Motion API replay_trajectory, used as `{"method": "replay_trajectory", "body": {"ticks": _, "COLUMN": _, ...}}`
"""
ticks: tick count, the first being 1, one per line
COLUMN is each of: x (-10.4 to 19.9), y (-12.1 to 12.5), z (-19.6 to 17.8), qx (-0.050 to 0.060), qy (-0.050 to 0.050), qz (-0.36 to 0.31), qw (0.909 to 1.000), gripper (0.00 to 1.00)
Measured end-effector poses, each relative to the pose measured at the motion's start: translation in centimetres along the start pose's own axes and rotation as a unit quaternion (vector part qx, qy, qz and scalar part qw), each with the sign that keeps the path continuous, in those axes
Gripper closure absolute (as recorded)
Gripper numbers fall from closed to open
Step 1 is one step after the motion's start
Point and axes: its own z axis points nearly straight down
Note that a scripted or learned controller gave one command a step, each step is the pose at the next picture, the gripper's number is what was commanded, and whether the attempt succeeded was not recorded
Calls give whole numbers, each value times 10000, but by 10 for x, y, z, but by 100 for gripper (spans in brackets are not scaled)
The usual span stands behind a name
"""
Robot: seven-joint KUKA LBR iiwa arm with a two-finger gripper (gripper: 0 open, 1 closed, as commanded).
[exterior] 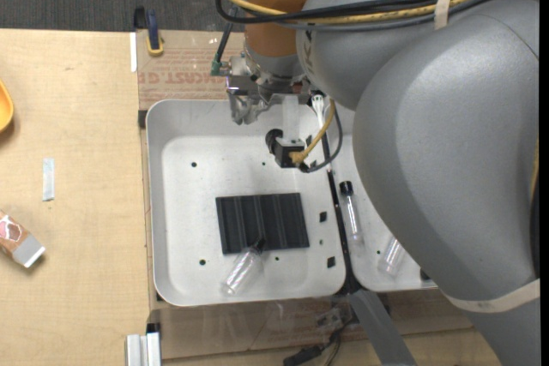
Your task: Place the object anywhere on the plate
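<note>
Hovering above the far rim of the left white bin [163, 184], the gripper [247, 109] sits beyond the black ribbed plate [262, 221] and clear tube [240, 270]; its opening cannot be told.

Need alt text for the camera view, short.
A grey arm's gripper hangs over the far edge of the left white bin, which holds a black ridged plate with a clear plastic tube at its near edge.

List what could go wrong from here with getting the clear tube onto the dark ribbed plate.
1. The clear tube is see-through and leans on the dark ribbed plate edge; it may roll or slip in a pinch.
2. The gripper sits at the left bin's far wall, well away from the tube.
</note>
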Motion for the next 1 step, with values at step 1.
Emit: {"method": "replay_trajectory", "body": {"ticks": 1, "x": -3, "y": -41, "z": 88, "qx": 19, "qy": -1, "qz": 927, "qw": 9957, "gripper": 100}}
